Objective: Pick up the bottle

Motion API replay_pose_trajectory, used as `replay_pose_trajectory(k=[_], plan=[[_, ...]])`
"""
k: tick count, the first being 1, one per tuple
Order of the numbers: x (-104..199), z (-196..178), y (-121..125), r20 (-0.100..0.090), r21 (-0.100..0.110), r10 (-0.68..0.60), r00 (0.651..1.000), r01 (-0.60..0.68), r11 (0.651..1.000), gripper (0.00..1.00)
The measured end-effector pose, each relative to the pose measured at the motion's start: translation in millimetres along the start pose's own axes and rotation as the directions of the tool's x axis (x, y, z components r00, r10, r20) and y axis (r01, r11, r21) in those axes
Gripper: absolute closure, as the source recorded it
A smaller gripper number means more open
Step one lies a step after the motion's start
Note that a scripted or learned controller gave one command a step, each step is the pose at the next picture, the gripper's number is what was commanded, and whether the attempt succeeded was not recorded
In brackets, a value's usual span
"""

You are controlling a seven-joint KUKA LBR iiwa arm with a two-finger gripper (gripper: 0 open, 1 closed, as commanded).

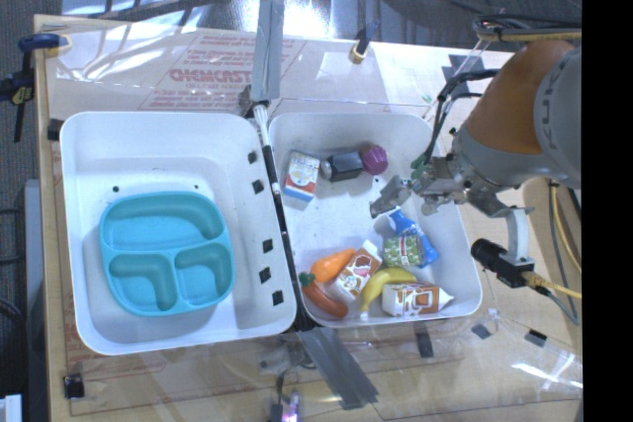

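In the right bin [336, 128], gripper [394, 200] hovers above bottle [407, 241].

Blue tray [166, 250]; banana [381, 283], carrot [332, 264].

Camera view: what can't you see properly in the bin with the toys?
- Gripper: the wrist and cables sit above it, so its fingers can't be read.
- Blue packet: its top end is tucked under the gripper.
- Bottle: dark with a purple cap, too small to read any label.
- Banana: one end is hidden behind the small carton.
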State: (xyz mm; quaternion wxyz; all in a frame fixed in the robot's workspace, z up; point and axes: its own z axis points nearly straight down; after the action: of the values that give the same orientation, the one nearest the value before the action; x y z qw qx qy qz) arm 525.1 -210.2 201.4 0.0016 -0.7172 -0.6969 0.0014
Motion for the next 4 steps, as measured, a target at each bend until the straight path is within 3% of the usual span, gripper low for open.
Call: replay_pose_trajectory(k=[1, 3, 4], plan=[[1.6, 6.2, -33.7, 0.0, 0.002, 0.003, 1.0, -0.003, 1.0, 0.0], [5.6, -21.8, -17.6, -0.001, 0.0, 0.154, 0.988, -0.154, 0.988, 0.0], [3.6, -11.0, -1.9, 0.0, -0.001, 0.212, 0.977, -0.212, 0.977, 0.0]])
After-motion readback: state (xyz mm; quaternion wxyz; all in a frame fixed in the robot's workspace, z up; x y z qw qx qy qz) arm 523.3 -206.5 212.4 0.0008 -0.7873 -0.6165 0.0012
